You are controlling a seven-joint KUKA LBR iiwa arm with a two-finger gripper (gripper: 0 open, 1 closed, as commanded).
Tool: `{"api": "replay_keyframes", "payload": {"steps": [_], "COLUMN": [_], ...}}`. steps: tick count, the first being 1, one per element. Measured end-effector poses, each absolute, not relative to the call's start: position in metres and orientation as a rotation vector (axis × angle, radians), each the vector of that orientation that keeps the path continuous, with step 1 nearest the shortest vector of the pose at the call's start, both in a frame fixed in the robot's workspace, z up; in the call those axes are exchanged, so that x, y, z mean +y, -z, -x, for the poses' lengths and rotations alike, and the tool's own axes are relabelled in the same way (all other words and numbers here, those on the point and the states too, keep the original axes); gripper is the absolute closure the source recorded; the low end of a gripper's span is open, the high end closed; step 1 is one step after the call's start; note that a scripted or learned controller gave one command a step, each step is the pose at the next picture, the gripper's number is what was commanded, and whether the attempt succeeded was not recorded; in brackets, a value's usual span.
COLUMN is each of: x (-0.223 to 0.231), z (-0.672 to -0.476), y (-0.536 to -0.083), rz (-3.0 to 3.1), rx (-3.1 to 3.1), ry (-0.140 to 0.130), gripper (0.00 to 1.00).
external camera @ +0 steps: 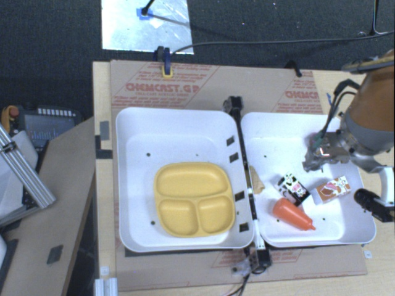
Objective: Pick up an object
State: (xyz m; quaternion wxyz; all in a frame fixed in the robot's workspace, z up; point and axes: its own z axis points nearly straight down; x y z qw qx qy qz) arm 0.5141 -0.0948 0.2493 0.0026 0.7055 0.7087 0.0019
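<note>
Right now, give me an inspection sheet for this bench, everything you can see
Surface: two white bins, left bin and right bin, on a board.
Job's things: orange cone, black-and-white carton and brown-and-white carton in right bin.
Clutter: yellow divided tray in left bin.
Grippers: gripper above right bin, holding nothing seen.
Cables: black cable behind bins.
Surroundings: metal sheet, dark floor.
</note>
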Motion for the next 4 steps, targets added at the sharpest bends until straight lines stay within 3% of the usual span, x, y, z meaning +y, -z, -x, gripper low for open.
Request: {"api": "replay_keyframes", "payload": {"steps": [2, 3, 4], "x": [-0.006, 0.049, 0.103], "z": [-0.546, -0.553, -0.578], "y": [-0.254, -0.249, -0.250], "rz": [-2.210, -2.210, -2.210], "rx": [2.231, 2.231, 2.232], "ry": [-0.005, -0.004, -0.007], "gripper": [1.00, 1.00, 1.00]}}
